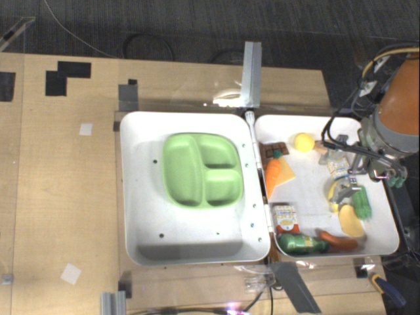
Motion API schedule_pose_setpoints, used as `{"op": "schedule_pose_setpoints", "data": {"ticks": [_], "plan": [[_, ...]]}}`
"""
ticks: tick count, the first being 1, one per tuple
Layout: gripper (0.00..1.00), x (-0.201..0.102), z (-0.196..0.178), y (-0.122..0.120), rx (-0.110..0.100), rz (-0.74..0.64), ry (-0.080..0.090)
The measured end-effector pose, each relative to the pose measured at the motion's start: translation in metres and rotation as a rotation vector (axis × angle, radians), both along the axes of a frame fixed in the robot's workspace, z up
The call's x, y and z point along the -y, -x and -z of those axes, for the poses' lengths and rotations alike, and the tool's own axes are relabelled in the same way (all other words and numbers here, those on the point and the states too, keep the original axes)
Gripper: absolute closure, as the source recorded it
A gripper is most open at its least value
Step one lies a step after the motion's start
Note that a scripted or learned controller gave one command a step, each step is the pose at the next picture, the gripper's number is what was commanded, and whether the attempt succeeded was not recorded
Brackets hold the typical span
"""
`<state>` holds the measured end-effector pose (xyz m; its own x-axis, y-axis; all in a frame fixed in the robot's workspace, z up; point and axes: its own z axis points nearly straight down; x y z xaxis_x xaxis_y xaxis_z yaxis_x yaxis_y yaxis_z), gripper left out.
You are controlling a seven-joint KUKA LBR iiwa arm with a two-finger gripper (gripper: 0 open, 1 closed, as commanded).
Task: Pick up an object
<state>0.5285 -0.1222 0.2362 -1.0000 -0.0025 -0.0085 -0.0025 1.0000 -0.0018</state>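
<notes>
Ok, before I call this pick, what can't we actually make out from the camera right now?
- Gripper: the arm's wrist sits over it, so its state and any hold can't be judged.
- Yellow and green items under the gripper: partly covered, shapes unclear.
- Carton: label too small to read.
- Green bottle and red item: lie against the right bin's near wall; whether they touch is unclear.

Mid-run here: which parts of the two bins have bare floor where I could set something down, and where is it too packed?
Left bin: bare floor rings the green divided tray, widest along the near edge. Right bin: one open patch mid-floor, between the orange wedge and the gripper. Its near edge is crowded: green bottle, red sausage, yellow piece.
</notes>
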Motion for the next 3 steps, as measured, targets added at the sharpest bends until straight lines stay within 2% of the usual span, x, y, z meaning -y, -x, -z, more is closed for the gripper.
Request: {"op": "schedule_pose_setpoints", "data": {"ticks": [1, 2, 3], "plan": [[0.0, 0.011, 0.138, -0.023, 0.005, -0.118, 0.001], [1.0, 0.009, 0.126, -0.026, 0.013, -0.127, 0.002], [1.0, 0.073, 0.066, -0.054, 0.006, -0.208, 0.006]]}}
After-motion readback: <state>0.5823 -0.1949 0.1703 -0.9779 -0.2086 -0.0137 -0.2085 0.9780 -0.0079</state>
